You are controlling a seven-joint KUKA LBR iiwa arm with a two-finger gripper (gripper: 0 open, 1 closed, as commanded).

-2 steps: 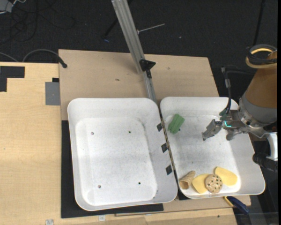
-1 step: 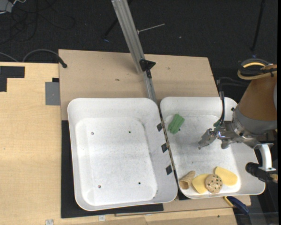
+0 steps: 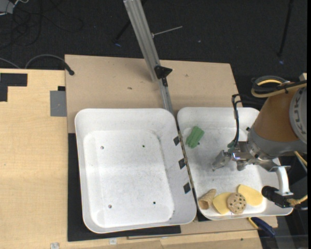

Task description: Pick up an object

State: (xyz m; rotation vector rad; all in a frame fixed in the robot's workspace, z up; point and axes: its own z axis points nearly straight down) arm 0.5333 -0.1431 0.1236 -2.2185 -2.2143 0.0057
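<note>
- Camera view: hand hovered low over the right bin, reaching in from the right; finger spread impossible to tell.
- Lay apart from the hand: green block near the bin's left wall.
- Clustered along the near edge: tan piece, round cookie, yellow pieces.
- Sat alongside on the surface: left bin.

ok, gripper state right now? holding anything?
Gripper: cannot be told whether open or closed; nothing seen held. It hangs over the right bin, apart from the green block.
</note>
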